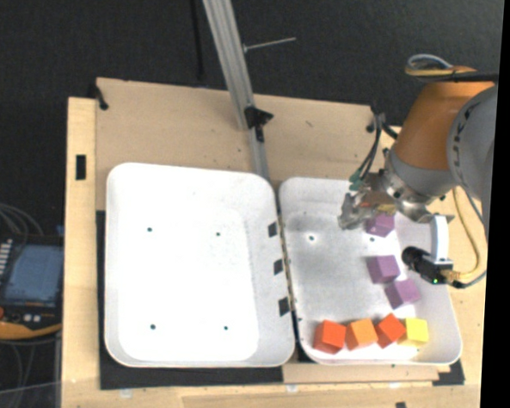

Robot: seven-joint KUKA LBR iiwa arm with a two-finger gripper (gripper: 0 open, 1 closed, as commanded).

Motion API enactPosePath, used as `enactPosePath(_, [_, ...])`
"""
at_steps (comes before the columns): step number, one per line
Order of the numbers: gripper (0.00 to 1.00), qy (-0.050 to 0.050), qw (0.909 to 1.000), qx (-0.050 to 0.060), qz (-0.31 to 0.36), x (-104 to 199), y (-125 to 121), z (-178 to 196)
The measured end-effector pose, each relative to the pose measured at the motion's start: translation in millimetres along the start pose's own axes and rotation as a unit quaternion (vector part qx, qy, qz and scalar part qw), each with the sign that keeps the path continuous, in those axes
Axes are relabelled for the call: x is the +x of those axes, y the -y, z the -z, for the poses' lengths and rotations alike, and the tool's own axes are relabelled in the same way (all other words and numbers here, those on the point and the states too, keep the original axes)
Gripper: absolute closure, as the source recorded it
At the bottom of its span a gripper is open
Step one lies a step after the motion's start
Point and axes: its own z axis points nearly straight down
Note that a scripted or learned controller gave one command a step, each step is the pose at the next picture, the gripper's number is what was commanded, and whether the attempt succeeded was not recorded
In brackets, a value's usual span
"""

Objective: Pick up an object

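My gripper [355, 212] hangs over the far part of the right bin [320, 272], under the grey wrist with its orange band. A purple block [380, 225] lies right beside it, partly under the wrist; whether it is gripped is unclear. Two more purple blocks [382, 267] [402, 292] lie further forward on the right. Along the bin's near wall sits a row: a red-orange block [330, 335], an orange block [361, 333], a red block [391, 328] and a yellow block [416, 329].
The left bin [187, 264] sits beside the right one. A slanted metal pole [237, 77] rises from between the bins at the back. A black unit with cables [425, 264] hangs off the arm over the right bin's right side.
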Motion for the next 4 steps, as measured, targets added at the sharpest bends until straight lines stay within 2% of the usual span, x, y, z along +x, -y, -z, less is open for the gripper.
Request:
enactPosePath(2, [1.0, 0.0, 1.0, -0.001, 0.0, -12, -7, 108])
enactPosePath(4, [1.0, -0.001, 1.0, 0.003, 0.001, 97, -8, 97])
